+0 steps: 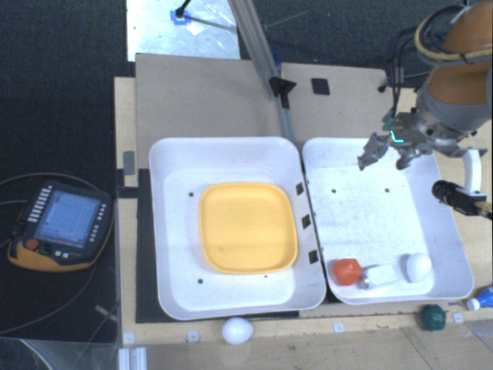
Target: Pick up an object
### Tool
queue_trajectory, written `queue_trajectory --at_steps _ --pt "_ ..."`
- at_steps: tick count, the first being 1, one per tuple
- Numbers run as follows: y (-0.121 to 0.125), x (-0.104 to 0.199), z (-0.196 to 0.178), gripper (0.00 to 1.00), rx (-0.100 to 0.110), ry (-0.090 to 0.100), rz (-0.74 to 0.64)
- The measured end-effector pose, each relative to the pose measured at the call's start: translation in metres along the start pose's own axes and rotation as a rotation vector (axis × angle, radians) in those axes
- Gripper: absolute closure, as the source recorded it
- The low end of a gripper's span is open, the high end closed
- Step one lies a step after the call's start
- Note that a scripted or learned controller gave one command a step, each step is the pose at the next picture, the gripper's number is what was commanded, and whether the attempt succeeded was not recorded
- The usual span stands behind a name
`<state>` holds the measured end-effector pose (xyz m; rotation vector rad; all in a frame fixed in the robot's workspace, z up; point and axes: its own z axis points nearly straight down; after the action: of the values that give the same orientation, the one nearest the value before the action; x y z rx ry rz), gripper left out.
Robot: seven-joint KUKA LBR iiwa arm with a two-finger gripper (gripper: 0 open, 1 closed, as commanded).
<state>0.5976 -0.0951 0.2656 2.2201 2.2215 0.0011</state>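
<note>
Two shallow white bins sit side by side on the bench: the left bin (166, 206) holds a square yellow plate (248, 227) lying flat in its middle, and the right bin (370, 206) holds three small things in a row along its near edge, an orange-red object (346, 270) on the left, a small white piece (379, 275) just beside it, and a white ball (417, 266) to the right. The gripper (389, 154) hangs over the far part of the right bin with its two fingers spread apart and nothing between them, well apart from those three things. A white egg-shaped object (237, 331) lies on the bench just outside the near edge of the left bin, and a dark green ball (433, 317) lies outside the near right corner of the right bin.
</note>
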Motion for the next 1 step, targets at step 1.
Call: queue_trajectory --at_steps 1 --pt "0.0000 0.0000 0.0000 0.00 0.000 0.000 0.000"
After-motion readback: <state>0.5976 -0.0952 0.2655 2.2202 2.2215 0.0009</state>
